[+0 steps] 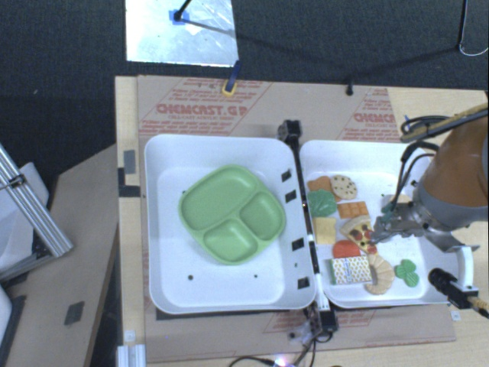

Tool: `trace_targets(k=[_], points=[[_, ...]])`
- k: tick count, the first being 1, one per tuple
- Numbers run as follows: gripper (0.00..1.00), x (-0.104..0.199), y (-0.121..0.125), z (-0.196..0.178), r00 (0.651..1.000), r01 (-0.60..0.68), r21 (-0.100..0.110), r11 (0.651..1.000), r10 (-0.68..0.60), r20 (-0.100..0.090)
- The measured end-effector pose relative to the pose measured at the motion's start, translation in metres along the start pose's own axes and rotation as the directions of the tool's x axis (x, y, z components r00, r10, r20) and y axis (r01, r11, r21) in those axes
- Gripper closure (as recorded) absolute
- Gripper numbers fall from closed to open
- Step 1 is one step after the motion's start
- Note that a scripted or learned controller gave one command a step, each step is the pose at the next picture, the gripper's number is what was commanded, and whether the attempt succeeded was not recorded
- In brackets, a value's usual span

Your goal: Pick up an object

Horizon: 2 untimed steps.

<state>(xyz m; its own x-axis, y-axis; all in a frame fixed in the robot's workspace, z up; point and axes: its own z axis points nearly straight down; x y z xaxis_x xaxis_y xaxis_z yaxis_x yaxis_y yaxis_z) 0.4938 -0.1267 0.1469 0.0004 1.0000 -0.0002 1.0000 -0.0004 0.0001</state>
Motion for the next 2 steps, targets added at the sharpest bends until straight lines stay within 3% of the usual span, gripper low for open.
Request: trace_targets(k=[2], points=[[1.00, -0.003, 0.008, -0.075, 1.000, 0.004, -0.002, 1.000, -0.004, 0.000]])
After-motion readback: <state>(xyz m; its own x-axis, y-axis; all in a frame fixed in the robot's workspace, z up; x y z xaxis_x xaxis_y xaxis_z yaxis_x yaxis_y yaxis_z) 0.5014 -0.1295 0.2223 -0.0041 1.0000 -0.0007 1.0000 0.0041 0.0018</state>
